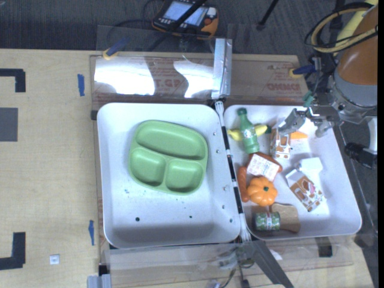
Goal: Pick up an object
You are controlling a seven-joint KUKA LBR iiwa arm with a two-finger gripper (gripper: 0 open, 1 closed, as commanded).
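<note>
Dark grey carpet lies behind the pale wooden table (48, 179), where a handheld controller with a lit screen (183, 15) rests on the floor among cables. Two shallow white plastic bins sit side by side on the table. In the left bin (114, 221) lies a light green three-compartment plastic tray (169, 155), roughly centred.

The right bin (339, 218) holds a cluster of small things: a green plastic bottle (246, 131) standing near the far-left corner, a yellow toy banana (258, 130) just behind it, a small orange toy pumpkin (262, 191), a white and orange card packet (263, 165) touching the pumpkin's far side, a small green can (267, 222) lying on its side against a brown piece (289, 213) near the front wall, and a white carton with a brown picture (306, 191) towards the right.

The grey arm with its orange band (359, 62) reaches in from the right, its gripper (302, 125) over the far part of the right bin, just beside a small orange and white box (282, 141). How far the fingers are spread I cannot tell, nor whether they grasp anything.
</note>
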